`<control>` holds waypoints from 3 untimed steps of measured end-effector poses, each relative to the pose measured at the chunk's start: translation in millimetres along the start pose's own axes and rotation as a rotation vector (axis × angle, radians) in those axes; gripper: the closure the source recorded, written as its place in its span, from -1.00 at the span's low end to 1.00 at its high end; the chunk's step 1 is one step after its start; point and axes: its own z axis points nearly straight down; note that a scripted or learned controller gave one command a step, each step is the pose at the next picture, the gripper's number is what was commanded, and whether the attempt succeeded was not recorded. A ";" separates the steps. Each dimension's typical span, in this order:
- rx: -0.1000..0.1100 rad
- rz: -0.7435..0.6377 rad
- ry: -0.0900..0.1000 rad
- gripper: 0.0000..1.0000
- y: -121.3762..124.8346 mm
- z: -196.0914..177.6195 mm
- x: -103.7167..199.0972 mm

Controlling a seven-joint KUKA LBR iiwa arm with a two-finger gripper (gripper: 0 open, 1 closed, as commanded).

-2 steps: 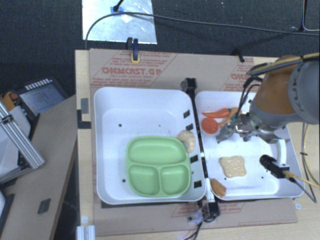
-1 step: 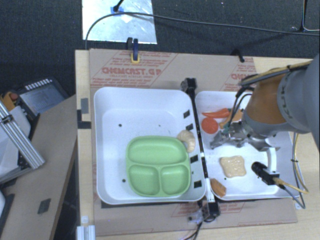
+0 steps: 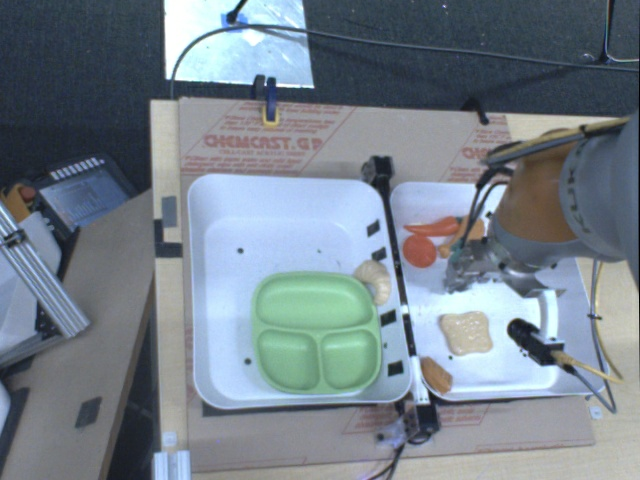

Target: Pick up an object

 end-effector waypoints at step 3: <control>-0.005 -0.002 -0.001 1.00 13.1 -141.3 -7.9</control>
